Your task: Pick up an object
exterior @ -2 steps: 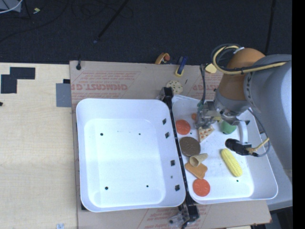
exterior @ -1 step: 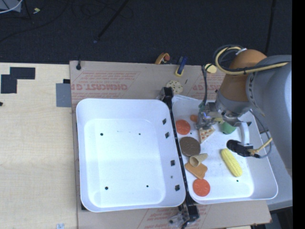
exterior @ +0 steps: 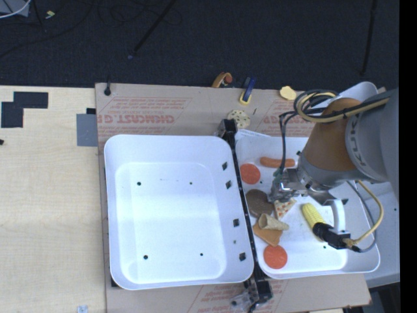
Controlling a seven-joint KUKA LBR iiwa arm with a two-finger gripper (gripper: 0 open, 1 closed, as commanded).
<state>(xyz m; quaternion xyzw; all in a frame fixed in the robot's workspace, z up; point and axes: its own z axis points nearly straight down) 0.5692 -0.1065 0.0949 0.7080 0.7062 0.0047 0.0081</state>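
Low, the metal hand (exterior: 285, 189) hovers over a wedge-shaped pizza slice (exterior: 283, 208).

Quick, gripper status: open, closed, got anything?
Gripper: cannot be told. It sits low in the right bin over the pizza slice, beside the brown disc; nothing is visibly held.

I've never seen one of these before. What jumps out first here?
The big grey arm with its orange band, reaching in from the right over the right bin. Beneath it lies a jumble of toy food: two red discs, a yellow corn cob, a pizza slice. The left bin sits alongside.
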